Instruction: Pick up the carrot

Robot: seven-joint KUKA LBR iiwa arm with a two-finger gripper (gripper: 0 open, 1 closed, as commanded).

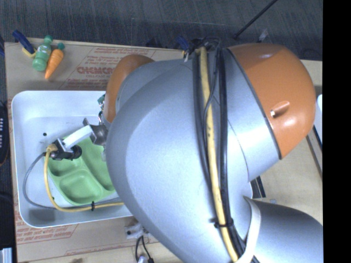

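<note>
The carrot (53,62) is small and orange with a green top. It lies outside the bins, on the brown cardboard at the far left corner of the bench. My gripper (99,131) hangs low over the left white bin (24,111), well apart from the carrot and nearer the camera. Only a bit of its metal body shows from under the big grey arm (181,158).
A green divided tray (82,184) lies in the left bin under the gripper. Beside the carrot sit a green toy bottle (40,57) and a blue and yellow clip (23,43). The arm covers the right bin and most of the bench.
</note>
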